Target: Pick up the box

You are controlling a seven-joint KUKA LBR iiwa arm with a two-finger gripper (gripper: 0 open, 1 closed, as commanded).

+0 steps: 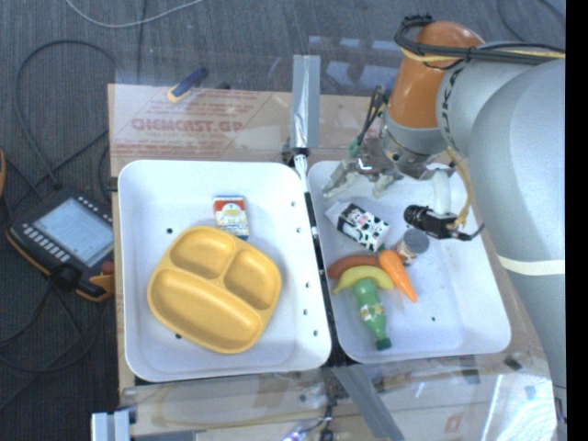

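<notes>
One box in left bin, pincer well apart

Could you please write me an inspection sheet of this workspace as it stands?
Surface: two white bins, left bin, right bin.
Job's things: small box in left bin, beside yellow divided plate; black-and-white carton in right bin.
Clutter: carrot, green bottle, banana in right bin.
Grippers: claw at right bin's far edge, holding nothing.
Cables: loose cables on floor.
Surroundings: teach pendant left of bench.
</notes>
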